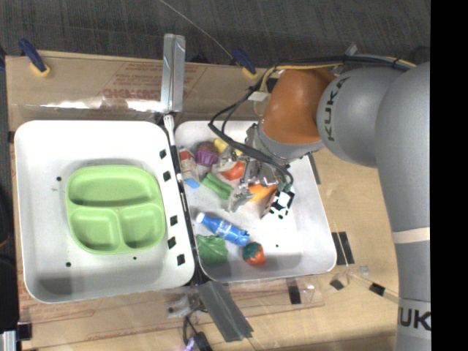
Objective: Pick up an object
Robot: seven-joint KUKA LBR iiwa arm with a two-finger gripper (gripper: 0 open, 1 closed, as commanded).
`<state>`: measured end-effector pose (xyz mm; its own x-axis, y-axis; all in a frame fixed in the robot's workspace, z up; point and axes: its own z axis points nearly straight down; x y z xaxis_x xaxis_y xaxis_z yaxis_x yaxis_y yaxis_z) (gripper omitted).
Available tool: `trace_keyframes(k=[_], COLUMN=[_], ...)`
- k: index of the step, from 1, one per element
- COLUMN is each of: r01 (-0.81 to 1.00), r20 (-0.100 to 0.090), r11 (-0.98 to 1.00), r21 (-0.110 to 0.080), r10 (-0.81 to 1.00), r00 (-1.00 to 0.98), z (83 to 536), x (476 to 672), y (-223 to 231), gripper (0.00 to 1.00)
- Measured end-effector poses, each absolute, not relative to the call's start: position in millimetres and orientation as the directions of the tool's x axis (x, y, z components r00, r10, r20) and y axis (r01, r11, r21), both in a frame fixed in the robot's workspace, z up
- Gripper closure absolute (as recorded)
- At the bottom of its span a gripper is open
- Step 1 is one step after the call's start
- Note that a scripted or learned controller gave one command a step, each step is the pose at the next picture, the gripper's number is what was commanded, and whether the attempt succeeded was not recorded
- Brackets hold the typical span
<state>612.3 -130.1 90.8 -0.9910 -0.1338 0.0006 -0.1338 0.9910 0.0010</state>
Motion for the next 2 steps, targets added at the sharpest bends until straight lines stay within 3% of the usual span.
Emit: trace_keyframes(k=[1, 2], r01=[-0.109, -0.117], r20=[0.000, -0.003], r11=[0.994, 0.993], r21=[0.001, 0.000], r10=[-0.109, -0.117], r00=[-0.994, -0.993], z=[91.9, 102.6], x=[539.1, 541.1], y=[-94.1, -92.6], gripper=[0.00, 1.00])
